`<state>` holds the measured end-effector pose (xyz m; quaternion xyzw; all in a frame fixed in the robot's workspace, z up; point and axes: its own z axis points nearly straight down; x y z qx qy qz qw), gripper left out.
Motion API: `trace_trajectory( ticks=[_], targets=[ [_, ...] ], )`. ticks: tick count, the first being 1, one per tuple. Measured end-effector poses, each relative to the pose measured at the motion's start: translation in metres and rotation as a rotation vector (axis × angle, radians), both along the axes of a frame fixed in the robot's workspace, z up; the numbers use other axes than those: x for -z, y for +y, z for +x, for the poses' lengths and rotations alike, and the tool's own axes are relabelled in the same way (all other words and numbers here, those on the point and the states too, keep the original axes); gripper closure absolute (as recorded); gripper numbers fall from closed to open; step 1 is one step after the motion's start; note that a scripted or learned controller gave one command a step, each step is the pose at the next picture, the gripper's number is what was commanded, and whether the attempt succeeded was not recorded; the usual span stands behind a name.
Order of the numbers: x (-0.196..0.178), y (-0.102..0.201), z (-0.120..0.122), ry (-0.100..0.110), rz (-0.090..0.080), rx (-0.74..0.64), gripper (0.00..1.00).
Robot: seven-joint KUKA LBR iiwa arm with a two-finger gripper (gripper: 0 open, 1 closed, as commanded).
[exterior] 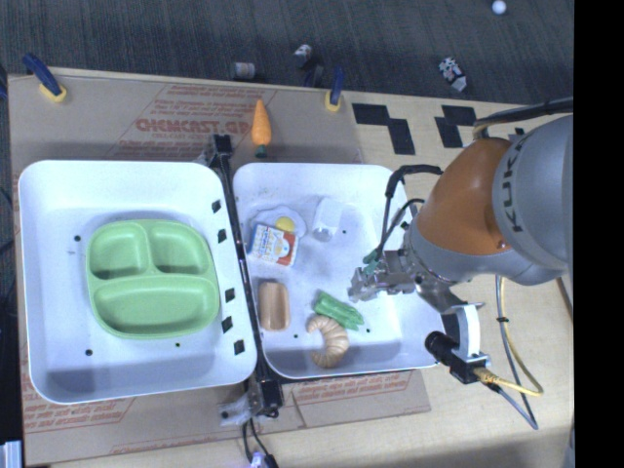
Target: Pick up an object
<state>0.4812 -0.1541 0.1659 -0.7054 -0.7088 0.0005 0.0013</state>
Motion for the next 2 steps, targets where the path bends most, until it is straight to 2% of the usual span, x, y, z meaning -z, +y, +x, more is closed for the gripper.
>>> trace_trajectory(
  ticks=[1, 2],
  targets=[
    [-0.099, -0.027, 0.068, -0.004, -0.003, -0.001, 1.00],
    [-0.050, -0.058, 0.030, 0.001, -0.001, 0.000, 1.00]
  ],
)
